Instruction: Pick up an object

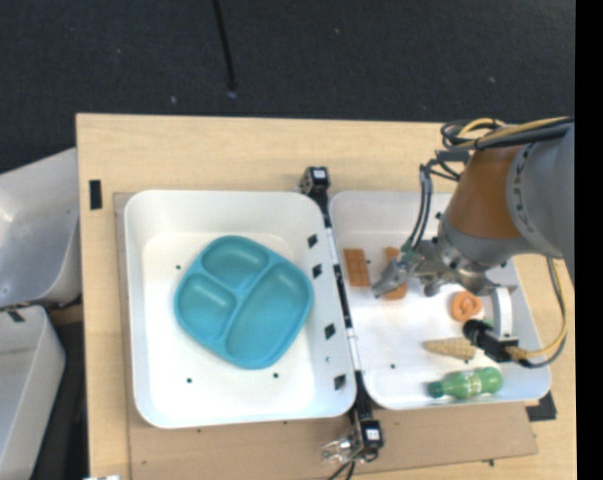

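Note:
My gripper (393,284) hangs low over the left part of the right bin (401,368), at the end of the grey arm with its orange band (481,203). A small orange-brown piece (392,257) lies right at the gripper's tip, partly covered by it. To its left lies a flat orange-brown bar (355,266). Right of the gripper sits a round orange item (465,306). Toward the front are a tan cone-shaped thing (449,348) and a green bottle (466,383) on its side.
The left bin (151,368) holds a blue divided plate (243,300). A ridge with black clips (336,298) separates the two bins. Cables (426,208) loop off the wrist above the right bin's back half.

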### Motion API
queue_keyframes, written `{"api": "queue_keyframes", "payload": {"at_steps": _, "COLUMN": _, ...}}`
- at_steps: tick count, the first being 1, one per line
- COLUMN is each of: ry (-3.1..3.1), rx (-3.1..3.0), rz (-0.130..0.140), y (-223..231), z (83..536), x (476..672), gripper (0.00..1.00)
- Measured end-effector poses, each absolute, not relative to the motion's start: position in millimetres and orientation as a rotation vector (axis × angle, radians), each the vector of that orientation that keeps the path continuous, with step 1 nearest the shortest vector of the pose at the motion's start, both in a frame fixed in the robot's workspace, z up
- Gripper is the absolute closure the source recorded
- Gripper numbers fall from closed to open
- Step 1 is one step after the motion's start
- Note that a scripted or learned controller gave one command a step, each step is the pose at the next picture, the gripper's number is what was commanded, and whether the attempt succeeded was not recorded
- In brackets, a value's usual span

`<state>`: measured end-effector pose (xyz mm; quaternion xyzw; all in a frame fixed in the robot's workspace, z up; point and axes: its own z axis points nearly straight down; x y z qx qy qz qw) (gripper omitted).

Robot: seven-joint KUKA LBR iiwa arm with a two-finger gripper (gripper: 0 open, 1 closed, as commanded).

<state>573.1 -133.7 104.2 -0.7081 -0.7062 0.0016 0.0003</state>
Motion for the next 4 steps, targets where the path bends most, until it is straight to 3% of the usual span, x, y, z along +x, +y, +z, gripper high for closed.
{"api": "queue_keyframes", "payload": {"at_steps": 1, "ry": -2.215, "rx": -2.232, "rz": -0.002, "y": -134.0, "z": 118.2, "x": 574.4, "gripper": 1.0}}
{"api": "queue_keyframes", "payload": {"at_steps": 3, "ry": -2.227, "rx": -2.223, "rz": -0.005, "y": -134.8, "z": 209.8, "x": 572.2, "gripper": 1.0}}
{"api": "queue_keyframes", "payload": {"at_steps": 4, "ry": -2.228, "rx": -2.213, "rz": -0.002, "y": -74.3, "z": 214.1, "x": 557.7, "gripper": 1.0}}
